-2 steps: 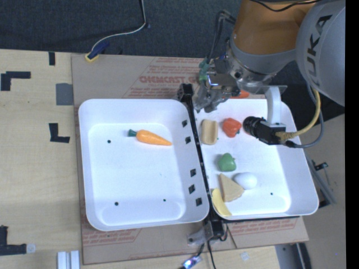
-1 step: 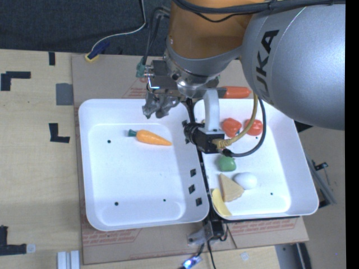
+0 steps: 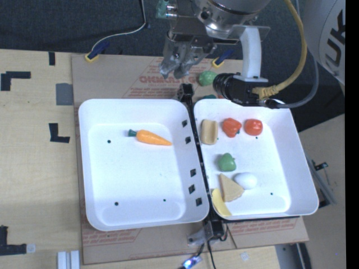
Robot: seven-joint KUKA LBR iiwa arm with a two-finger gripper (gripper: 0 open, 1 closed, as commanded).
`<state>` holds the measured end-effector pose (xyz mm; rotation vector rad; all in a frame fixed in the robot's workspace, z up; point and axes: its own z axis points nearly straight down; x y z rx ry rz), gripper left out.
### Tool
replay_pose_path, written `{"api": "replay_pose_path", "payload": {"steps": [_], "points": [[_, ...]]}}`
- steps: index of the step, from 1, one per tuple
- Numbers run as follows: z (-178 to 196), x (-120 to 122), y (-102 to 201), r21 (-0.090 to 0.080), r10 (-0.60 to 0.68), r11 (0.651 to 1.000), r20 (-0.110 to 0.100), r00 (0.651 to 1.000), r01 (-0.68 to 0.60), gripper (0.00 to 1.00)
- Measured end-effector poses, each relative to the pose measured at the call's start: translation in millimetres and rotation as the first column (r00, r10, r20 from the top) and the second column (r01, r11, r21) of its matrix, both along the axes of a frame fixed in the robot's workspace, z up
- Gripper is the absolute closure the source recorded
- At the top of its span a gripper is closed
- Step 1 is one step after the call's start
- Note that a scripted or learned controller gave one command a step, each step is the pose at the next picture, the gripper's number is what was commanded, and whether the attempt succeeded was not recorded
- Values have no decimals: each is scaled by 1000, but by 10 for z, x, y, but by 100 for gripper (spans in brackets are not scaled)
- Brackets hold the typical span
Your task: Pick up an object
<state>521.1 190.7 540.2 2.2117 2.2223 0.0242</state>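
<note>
Left white plastic bin (image 3: 95,150): an orange toy carrot (image 3: 152,138) with a green stub lies alone, far-centre, clear of the walls, so it looks the easiest pick. Gripper (image 3: 178,66), beyond the bins' far rim, holds nothing; finger spacing cannot be told. Descend centred across the carrot's width.

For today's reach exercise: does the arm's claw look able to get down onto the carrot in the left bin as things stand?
Probably yes. The carrot lies alone on the left bin's floor with nothing over or beside it, and the claw hangs above the bench beyond the bins' far edge.
</note>
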Motion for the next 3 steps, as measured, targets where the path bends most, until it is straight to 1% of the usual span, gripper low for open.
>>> {"api": "replay_pose_path", "payload": {"steps": [1, 2, 3], "points": [[-60, 602, -842, -9, -12, 1000, -14, 1000, 12, 100], [-68, 1207, -1247, -9, -9, 1000, -14, 1000, 9, 100], [-61, 1485, -1601, -9, -7, 1000, -15, 1000, 7, 100]]}}
